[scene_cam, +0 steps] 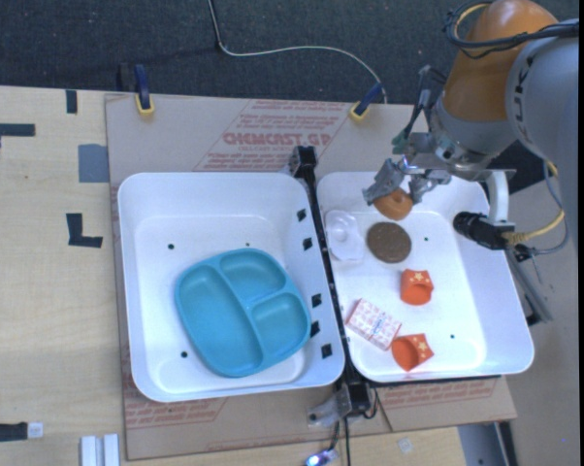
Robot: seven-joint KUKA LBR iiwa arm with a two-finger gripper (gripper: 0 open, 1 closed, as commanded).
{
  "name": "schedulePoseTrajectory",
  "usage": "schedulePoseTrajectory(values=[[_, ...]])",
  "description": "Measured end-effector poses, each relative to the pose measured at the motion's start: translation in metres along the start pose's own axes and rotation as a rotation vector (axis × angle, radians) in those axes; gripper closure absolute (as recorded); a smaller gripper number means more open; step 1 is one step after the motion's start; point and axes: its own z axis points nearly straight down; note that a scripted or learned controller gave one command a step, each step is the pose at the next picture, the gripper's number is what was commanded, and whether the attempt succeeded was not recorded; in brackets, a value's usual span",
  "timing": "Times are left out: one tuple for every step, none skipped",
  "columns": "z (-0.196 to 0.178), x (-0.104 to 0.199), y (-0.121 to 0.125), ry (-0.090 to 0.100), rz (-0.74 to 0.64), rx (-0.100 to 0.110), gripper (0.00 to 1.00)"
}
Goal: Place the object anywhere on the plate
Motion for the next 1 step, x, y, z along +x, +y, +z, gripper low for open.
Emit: schedulePoseTrajectory(values=[[-0.0015,0.044,-0.0267,-0.001,0.002,0.001,1.0]])
